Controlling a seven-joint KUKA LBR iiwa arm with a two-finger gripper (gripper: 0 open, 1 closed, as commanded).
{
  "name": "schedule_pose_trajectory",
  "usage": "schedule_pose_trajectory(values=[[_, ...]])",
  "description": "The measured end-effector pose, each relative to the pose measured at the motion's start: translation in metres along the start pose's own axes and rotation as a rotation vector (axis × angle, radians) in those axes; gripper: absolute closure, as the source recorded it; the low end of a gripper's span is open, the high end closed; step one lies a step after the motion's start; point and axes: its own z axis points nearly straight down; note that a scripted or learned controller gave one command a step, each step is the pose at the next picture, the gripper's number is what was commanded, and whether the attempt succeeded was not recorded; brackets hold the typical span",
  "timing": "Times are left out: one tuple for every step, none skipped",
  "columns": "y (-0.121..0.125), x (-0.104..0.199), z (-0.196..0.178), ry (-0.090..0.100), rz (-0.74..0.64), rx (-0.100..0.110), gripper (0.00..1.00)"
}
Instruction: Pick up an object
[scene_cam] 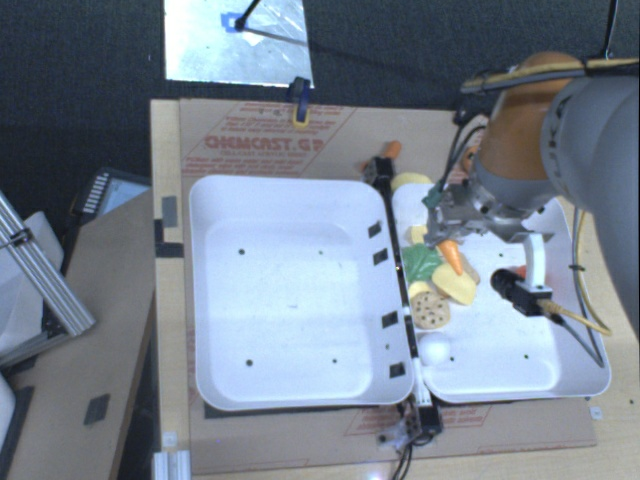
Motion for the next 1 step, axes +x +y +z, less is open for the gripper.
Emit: schedule_pose_trajectory(values=[[0.0246, -0.0120, -0.1064, -0.001, 0.004, -0.009, 1.00]])
